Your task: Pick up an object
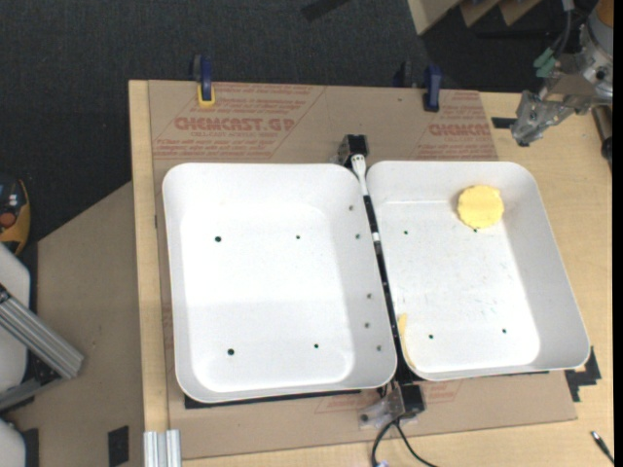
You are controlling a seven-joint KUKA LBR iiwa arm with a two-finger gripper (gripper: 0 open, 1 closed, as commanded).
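Yellow rounded lump, soft like foam or sponge by its look, lies in the upper right of the right-hand shallow white bin. It is probably light and yielding, best pinched across its middle. One lump, two bins; the left bin too. Whether the gripper, at the frame's upper right, is spread or clenched I cannot tell.

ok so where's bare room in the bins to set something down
The left bin has a bare floor from wall to wall. In the right bin, the middle and near half are free, bordered by the centre divider and the yellow round object in the far corner. Tightest is around that object, with the gripper beyond the far rim.
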